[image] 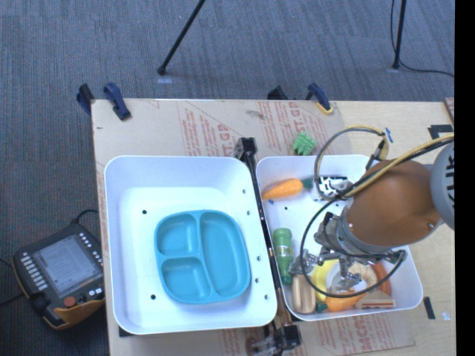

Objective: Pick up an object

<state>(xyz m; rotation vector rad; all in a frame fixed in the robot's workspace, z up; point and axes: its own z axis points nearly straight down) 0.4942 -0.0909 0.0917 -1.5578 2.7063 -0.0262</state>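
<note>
Nearest the camera, at about 5 o'clock in the view, the pincer (343, 277) hangs low in the right bin (413, 284), over a clutter of toy food. Whether its fingers are spread or closed I cannot tell; the orange wrist band and the cables above hide them. Nothing can be seen gripped, so the step in hand looks like the reach or descent onto a target, not a lift.

Candidates lie right under it: a yellow piece (323, 277) and an orange piece (343, 303) at 6 o'clock of the pincer, a tan wooden piece (301, 294) at its 8 o'clock, and a green bottle (282, 247) at its 10 o'clock, near the bin's left wall. Farther off, at 11 o'clock, a toy carrot (283, 189) lies apart from the rest. The next move calls for closing on 1 piece without snagging its neighbours, since they touch or overlap, then a straight lift.

Left of this, the left bin (122, 191) holds a blue divided plate (202, 256) with 3 compartments. Both bins sit on the cardboard-covered tabletop (178, 128), clamped along its far edge, with a small green object (303, 144) on it. A teach pendant (58, 273) lies on the grey carpet (74, 35) at 9 o'clock; stand legs rise at 12 o'clock.
</note>
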